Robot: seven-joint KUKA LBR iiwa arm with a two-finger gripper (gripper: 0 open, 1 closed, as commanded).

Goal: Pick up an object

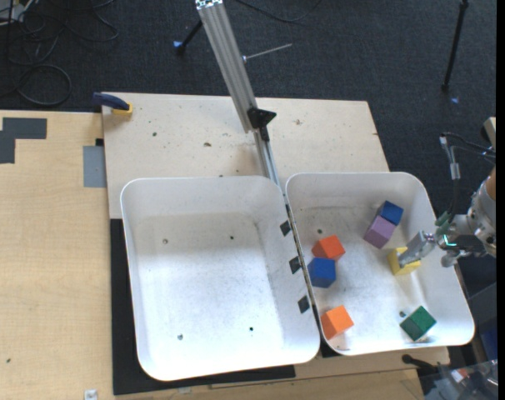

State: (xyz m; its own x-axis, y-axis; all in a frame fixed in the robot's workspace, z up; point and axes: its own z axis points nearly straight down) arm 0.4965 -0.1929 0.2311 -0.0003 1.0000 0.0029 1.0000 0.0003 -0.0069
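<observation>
The right bin [352, 192] holds several blocks. A purple block [379, 231] and a small blue block [392, 212] lie at its back right. An orange block [328, 247] touches a blue block [322, 271] near the divider. Another orange block [337, 320] sits at the front, and a green block [417, 322] in the front right corner. A yellow block [402, 262] lies by the right wall. My gripper [434, 252] hangs over that wall, open, its left finger just above and beside the yellow block. Nothing sits between the fingers.
The left bin [152, 215] adjoins the right one along a divider with black clips [292, 263]. A slanted aluminium post [232, 65] rises behind the bins. Bare wooden bench lies at the back and left.
</observation>
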